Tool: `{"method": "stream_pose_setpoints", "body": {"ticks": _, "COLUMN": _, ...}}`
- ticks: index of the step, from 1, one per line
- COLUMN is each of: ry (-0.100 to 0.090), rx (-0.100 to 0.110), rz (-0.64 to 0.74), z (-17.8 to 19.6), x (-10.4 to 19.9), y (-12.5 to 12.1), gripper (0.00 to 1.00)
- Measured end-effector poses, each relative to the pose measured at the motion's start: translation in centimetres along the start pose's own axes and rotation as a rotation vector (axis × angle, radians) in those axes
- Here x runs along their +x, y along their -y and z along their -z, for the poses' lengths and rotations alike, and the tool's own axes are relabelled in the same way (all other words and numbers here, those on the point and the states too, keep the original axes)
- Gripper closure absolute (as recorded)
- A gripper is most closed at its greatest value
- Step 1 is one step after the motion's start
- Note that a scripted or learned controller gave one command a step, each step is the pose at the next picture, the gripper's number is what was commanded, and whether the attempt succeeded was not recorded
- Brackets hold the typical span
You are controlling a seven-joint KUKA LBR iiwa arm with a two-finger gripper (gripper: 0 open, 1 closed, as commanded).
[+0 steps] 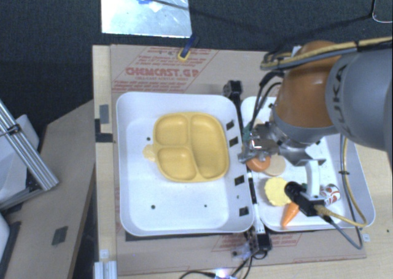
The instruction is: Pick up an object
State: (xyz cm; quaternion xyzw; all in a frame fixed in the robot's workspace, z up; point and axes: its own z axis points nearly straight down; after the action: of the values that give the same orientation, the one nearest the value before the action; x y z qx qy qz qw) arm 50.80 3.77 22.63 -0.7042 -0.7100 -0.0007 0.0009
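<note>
Red lettering reading "CHEMCAST GP" runs across the cardboard sheet [163, 70] above the left bin [132, 210], which holds a yellow divided plate [187, 147]. In the right bin [363, 201], the gripper [256, 147] hangs over an orange round piece [260, 163]; whether it is apart or together, I cannot tell. Lower right lie a yellow disc [276, 191] and an orange carrot [290, 214].

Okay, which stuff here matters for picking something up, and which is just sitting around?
Job things: claw; orange round piece right under it; yellow disc; carrot-shaped piece; right bin.

Lying about: yellow divided plate; left bin; cardboard sheet.
</note>
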Motion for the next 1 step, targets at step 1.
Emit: {"method": "stream_pose_setpoints", "body": {"ticks": 1, "ry": 0.002, "rx": -0.003, "rz": -0.002, "z": 0.44, "x": 0.32, "y": -1.80, "gripper": 1.00}}
